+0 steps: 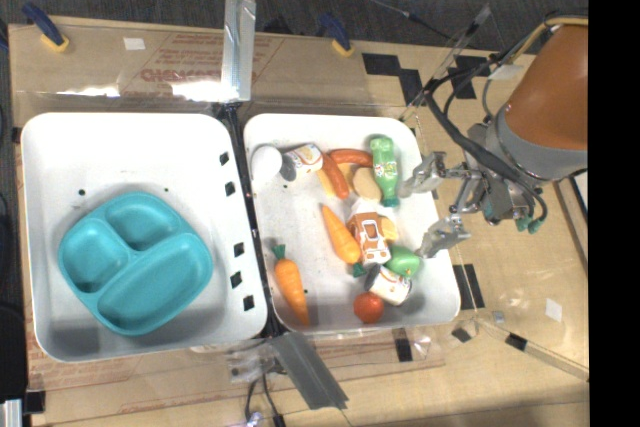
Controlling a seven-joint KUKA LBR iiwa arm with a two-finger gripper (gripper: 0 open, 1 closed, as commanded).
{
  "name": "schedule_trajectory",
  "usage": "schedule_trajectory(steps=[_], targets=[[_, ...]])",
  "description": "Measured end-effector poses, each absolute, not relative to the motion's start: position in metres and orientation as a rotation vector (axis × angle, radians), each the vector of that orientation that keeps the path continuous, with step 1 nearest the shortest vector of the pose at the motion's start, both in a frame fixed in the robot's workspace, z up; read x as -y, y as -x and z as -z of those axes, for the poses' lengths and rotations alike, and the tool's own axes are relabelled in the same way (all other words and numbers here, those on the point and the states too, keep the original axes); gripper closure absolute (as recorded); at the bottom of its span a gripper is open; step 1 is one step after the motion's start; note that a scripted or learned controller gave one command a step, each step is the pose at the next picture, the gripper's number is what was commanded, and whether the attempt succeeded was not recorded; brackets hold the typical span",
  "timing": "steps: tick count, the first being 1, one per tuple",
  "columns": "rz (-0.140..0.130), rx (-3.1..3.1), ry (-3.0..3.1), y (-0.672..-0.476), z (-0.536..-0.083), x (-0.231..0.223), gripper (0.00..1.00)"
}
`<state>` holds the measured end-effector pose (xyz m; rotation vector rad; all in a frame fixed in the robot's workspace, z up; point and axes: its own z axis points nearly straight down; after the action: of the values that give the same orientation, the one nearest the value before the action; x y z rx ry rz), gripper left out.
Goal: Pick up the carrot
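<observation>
**Carrot waits at the near-left of the right bin**

From the overhead camera, my pincer (437, 205) hangs spread and unladen over the right bin's (432, 300) right rim. The carrot (290, 283) lies near the front left corner, green top pointing away, well apart from the toy food pile (372, 237). I judge it best to cross over, align fingers across its width, then descend.
</observation>
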<state>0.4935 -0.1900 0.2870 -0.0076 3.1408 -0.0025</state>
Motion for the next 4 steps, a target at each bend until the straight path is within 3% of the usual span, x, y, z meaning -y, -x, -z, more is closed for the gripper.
schedule_trajectory(steps=[1, 2, 3, 4], targets=[[-0.004, -3.131, -0.350, -0.490, -0.133, 0.180, 0.00], [0.004, -3.101, -0.324, -0.537, -0.099, 0.156, 0.00], [0.006, -3.112, -0.389, -0.541, -0.094, 0.100, 0.00], [0.003, -3.113, -0.376, -0.542, -0.104, 0.098, 1.00]])
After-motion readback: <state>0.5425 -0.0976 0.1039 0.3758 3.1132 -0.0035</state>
